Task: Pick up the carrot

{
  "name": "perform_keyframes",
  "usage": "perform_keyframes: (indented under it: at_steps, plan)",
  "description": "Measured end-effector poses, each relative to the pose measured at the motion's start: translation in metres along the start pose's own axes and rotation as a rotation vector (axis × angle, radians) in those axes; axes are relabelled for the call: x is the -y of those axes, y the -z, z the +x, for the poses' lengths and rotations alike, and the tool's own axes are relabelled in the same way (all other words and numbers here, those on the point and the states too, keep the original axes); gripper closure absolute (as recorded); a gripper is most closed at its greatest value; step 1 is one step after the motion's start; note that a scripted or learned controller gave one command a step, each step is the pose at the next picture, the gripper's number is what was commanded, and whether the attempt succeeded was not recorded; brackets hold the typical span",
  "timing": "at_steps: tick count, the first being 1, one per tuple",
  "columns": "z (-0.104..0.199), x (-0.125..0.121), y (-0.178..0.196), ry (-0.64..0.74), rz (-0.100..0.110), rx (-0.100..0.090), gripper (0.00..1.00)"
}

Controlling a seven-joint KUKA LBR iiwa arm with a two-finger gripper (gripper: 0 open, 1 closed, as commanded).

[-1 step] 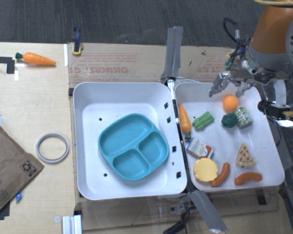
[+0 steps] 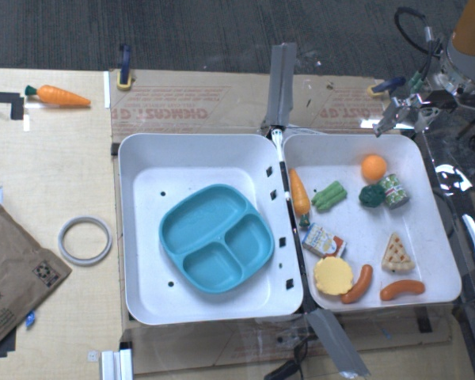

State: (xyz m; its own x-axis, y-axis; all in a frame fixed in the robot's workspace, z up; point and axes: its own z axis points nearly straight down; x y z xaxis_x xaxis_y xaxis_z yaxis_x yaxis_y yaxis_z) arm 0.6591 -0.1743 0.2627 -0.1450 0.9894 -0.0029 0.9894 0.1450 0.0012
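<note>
— So where's the carrot (image 2: 299,193)?
— Lying in the right bin (image 2: 435,212), against its left wall.
— And the gripper (image 2: 401,113)?
— Above the bin's far right corner, partly cut off; open or closed, I cannot tell.

blue tray (image 2: 216,237) in left bin (image 2: 134,212) | orange (image 2: 373,167) | broccoli (image 2: 371,195)
</note>
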Motion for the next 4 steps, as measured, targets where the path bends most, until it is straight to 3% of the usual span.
perform_keyframes:
  at_steps: [1,3,4]
  plan:
    - [-0.038,0.007,-0.073,0.131,0.003,-0.003,0.0]
    - [-0.038,0.006,-0.072,0.132,0.001,-0.001,0.0]
    - [-0.046,0.006,-0.084,0.225,0.0,-0.001,0.0]
